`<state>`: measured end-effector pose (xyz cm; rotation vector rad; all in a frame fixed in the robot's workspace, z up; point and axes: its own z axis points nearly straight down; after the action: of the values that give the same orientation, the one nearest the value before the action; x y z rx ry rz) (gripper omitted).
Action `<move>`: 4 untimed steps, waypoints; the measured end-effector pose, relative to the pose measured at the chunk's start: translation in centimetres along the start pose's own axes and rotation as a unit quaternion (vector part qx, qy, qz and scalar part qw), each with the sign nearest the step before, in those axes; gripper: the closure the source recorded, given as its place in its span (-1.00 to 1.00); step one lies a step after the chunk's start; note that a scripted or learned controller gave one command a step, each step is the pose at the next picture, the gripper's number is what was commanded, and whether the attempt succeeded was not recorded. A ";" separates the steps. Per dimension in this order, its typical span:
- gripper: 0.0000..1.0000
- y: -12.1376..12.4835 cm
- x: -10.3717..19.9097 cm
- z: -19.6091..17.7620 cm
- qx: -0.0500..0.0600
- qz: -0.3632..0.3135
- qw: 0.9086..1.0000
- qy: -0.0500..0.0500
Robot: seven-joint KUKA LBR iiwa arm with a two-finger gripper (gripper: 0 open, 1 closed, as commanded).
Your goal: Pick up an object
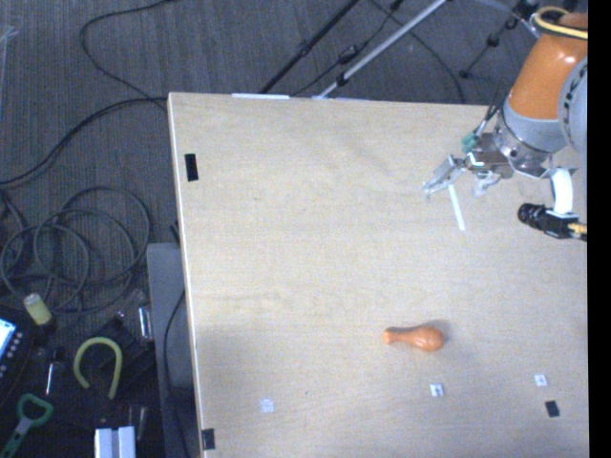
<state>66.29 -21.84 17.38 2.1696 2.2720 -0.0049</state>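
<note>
A small orange, gourd-shaped object [416, 338] lies on its side on the pale wooden bench top [305, 237], toward the front right. My gripper [445, 205] hangs over the back right of the bench, well behind the object and slightly to its right. Its thin light fingers [435, 185] are spread apart, with nothing between them. The grey arm with its orange band [546, 70] comes in from the right edge.
Small white and black markers [436, 389] dot the bench's front right, and a black tag [191, 167] sits near its left edge. Off the left edge, cables [67, 246] and tools lie on the floor. Stand legs [401, 22] cross behind the bench.
</note>
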 end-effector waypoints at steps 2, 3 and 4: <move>1.00 0.7 -0.3 7.9 -0.002 -0.134 0.991 0.000; 1.00 0.8 4.8 1.5 -0.001 -0.119 0.993 0.001; 1.00 0.9 8.2 0.4 0.000 0.079 0.997 0.001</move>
<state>66.80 -13.58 16.97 2.3426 2.0950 -0.0037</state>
